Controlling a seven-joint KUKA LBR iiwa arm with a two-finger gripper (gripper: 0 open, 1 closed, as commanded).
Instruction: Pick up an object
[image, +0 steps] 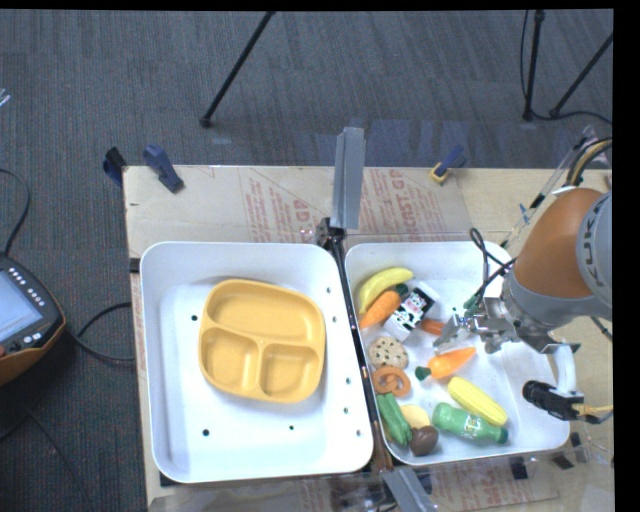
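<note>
Green bottle (467, 423) at bin's (452, 251) 6 o'clock; claw (468, 328), opening unclear, hovers over crowded carrot (451, 362)—risks pinching neighbours or slipping.

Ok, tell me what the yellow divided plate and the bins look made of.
The yellow three-compartment plate looks like moulded plastic, matte to satin: one even colour, soft rounded ridges, only faint sheen. The two shallow white bins also look like plastic, smooth and slightly glossy, with rounded corners and rolled rims; coated metal can't be excluded.
</note>
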